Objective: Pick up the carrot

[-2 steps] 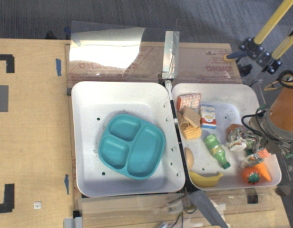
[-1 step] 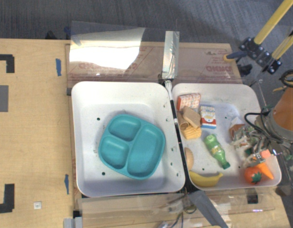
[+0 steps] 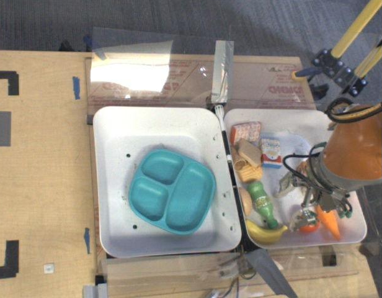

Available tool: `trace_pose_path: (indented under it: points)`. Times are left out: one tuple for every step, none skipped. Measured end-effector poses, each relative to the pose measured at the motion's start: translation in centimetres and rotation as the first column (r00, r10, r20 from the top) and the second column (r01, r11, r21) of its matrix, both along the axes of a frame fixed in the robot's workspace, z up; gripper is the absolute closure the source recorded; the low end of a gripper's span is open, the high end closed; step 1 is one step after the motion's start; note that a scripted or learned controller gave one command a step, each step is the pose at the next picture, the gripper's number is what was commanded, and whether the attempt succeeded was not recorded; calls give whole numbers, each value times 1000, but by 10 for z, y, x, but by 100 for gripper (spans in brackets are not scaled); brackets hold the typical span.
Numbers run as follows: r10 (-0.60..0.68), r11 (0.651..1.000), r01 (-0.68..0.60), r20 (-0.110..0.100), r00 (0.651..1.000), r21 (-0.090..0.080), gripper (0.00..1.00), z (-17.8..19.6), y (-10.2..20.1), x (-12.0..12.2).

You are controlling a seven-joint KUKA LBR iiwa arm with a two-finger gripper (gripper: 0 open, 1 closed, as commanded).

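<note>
End effector (image 3: pixel 316 208): low in the right bin, under the orange-banded arm; grip state impossible to tell.
Carrot (image 3: pixel 330 224): just right of and below the end effector, lying on the bin floor near the front right corner.
Tomato (image 3: pixel 307 225): red, directly below the end effector, beside the carrot.
Banana (image 3: pixel 266 231): lower left of the end effector.
Green bottle (image 3: pixel 262 202): left of the end effector, tilted.
Right bin (image 3: pixel 355 236): surrounds the end effector.
Teal tray (image 3: pixel 172 191): far left, in the left bin (image 3: pixel 110 166).
</note>
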State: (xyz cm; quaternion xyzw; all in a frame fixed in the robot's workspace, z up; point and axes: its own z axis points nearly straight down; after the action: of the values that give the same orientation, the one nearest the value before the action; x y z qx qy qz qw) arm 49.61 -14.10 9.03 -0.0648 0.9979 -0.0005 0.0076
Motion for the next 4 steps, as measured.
trace_pose_path:
  points:
    - [11,1000,-11,-2,1000,-5,0,-1,-70,-8]
    - [13,1000,-13,11,1000,-6,100,12,-69,-4]
    - [88,996,-88,-1,996,-3,100,1,-2,10]
    - [473,881,-473,-1,881,-10,100,0,-52,32]
